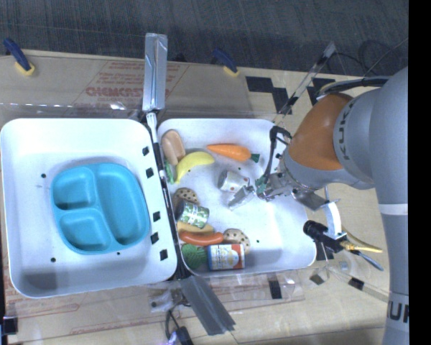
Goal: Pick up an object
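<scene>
The end effector [253, 190] was seen low in the right white plastic bin [291, 249], beside a small shiny silver metal object [232, 181]; whether that object was gripped could not be told. An orange carrot [230, 151] lay just beyond that object, a yellow banana [190, 164] beside it.

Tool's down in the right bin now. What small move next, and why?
Probably nudge the tool slightly toward the grey metallic object just left of it, then close. That piece lies apart from the carrot and banana, so it seems the least crowded pick.
</scene>
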`<state>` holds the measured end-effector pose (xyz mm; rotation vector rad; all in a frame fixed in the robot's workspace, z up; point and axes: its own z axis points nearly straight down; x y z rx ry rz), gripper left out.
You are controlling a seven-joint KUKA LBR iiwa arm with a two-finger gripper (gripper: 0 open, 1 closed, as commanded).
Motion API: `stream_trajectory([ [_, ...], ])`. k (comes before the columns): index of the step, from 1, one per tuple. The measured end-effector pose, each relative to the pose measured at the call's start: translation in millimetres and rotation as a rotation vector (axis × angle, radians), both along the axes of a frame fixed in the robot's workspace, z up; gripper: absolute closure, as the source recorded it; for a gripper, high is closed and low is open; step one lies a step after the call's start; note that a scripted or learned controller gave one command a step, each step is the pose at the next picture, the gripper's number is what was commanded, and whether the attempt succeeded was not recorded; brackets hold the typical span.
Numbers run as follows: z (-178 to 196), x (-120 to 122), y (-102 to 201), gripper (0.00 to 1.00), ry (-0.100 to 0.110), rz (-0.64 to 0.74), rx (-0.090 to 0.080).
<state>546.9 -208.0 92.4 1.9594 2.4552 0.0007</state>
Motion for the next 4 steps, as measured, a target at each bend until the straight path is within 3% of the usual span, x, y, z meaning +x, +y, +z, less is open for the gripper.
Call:
stream_trajectory([
  [1,0,68,1,0.0,-0.001,0.054,0.0],
  [2,0,106,22,0.0,0.0,-0.266,0.0],
  [3,11,107,23,1.0,0.001,-0.259,-0.001],
  [4,-1,110,87,1.0,0.006,-0.261,0.002],
])
